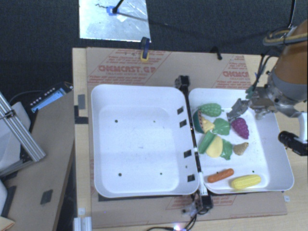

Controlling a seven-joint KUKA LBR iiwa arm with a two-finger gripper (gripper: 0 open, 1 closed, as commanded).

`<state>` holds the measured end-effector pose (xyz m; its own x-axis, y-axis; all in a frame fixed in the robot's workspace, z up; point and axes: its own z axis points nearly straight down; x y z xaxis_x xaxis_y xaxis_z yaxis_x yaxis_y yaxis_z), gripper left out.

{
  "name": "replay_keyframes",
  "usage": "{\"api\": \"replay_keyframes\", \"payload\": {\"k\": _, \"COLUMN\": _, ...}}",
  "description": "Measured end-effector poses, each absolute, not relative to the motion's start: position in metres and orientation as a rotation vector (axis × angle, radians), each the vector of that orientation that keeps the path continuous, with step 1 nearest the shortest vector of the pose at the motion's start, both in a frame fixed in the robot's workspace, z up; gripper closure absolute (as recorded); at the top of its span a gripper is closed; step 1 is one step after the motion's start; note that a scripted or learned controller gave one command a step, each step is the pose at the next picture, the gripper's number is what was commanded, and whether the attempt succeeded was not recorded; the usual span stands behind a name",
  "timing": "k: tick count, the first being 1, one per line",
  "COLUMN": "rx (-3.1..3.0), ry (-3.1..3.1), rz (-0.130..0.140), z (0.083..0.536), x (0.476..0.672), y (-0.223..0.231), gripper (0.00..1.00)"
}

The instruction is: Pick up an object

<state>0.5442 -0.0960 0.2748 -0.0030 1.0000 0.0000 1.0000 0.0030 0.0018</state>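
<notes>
Gripper (239,109) hangs over the upper part of the right bin (284,172), reaching in from the right. Its grey tip points toward the pile of toy food. Whether anything sits between the tips cannot be told, nor whether they are spread or pressed together.

Nearest object: purple grape bunch (240,127), just below and beside the tip, lying on the bin floor. A green leafy piece (210,109) lies to the tip's left, near but apart. Below these, a cluster: green pepper (221,126), pale yellow wedge (206,125), green pod (207,141), yellow piece (215,147), small brown piece (240,148). Several touch or overlap; edges hard to separate. Toward the bin's front, an orange carrot (220,175) and a yellow corn cob (246,181) lie side by side, apart from the cluster.

Arm's upper part is cut off at the frame edge; orange band (293,64) partly visible.

Left bin (101,129) adjoins the right one. Both rest on a brown printed board (127,64) over dark carpet (38,32). A shiny sheet (113,12) lies beyond the board.
</notes>
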Motion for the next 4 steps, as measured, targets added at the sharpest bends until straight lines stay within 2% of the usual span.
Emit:
{"api": "replay_keyframes", "payload": {"k": 1, "rx": 2.231, "ry": 2.231, "rz": -0.014, "z": 0.102, "x": 0.49, "y": -0.09, "gripper": 0.0}}
{"api": "replay_keyframes", "payload": {"k": 2, "rx": 2.212, "ry": 2.223, "rz": 0.005, "z": 0.084, "x": 0.557, "y": -0.109, "gripper": 0.0}}
{"api": "replay_keyframes", "payload": {"k": 3, "rx": 2.215, "ry": 2.223, "rz": 0.004, "z": 0.096, "x": 0.555, "y": -0.109, "gripper": 1.0}}
{"api": "replay_keyframes", "payload": {"k": 4, "rx": 2.202, "ry": 2.216, "rz": 0.021, "z": 0.334, "x": 0.568, "y": -0.093, "gripper": 1.0}}
